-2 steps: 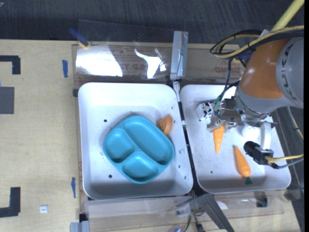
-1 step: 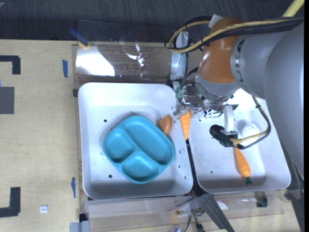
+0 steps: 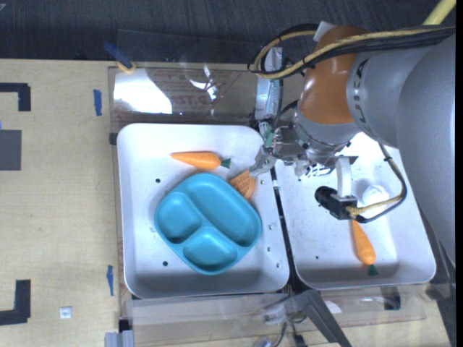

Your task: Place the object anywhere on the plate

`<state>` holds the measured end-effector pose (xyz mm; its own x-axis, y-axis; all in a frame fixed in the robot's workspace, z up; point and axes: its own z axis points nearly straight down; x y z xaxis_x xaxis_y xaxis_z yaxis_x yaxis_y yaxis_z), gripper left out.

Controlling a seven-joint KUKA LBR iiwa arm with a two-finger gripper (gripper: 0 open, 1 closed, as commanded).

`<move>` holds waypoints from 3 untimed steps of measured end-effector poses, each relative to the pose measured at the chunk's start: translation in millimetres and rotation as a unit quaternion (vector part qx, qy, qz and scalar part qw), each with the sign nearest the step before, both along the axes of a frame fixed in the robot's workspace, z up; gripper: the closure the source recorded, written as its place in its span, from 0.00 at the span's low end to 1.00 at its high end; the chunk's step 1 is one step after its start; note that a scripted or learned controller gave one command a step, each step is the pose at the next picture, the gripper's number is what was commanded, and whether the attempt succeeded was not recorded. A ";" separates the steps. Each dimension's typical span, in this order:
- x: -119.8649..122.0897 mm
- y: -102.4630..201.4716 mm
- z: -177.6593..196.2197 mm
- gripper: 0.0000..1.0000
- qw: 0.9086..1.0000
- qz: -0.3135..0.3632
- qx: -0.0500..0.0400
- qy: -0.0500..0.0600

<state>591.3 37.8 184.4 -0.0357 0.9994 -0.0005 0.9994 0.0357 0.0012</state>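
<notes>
1. Blue plastic plate [image 3: 208,223], three compartments, sits tilted in the left bin [image 3: 137,266]; all three compartments look bare; the task's deposit is therefore not done, as I judge it.
2. Candidate objects: one carrot [image 3: 197,160] lies in the left bin just beyond the plate's far rim, apart from it; a second carrot [image 3: 363,244] lies in the right bin [image 3: 405,266], near its front; a small orange-brown piece [image 3: 244,185] sits at the plate's right edge, touching or overlapping the rim; cannot tell which.
3. Gripper [image 3: 262,163] hangs over the wall between the two bins, just above that small piece; the fingers are hidden under the wrist and its clutter, so I cannot tell how far apart they stand, nor whether they have anything; no object is visibly held.
4. Remaining, by judgement: secure an object, carry it over the plate, release into any compartment; the piece at the rim needs the shortest travel.
5. Surface: both bins are shallow white plastic, glossy, with strong glare on the right one; the bench [image 3: 51,194] is pale wood with black markers and blue tape tabs.
6. Room: dark floor beyond the bench; yellow and black cables loop over the orange wrist band.
</notes>
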 end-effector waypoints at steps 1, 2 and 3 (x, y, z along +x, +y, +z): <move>-102.7 100.3 15.5 0.00 0.999 -0.033 0.001 0.002; -101.4 97.4 24.7 1.00 0.999 -0.036 0.000 0.002; -113.2 87.6 -50.8 1.00 0.997 0.079 0.000 0.003</move>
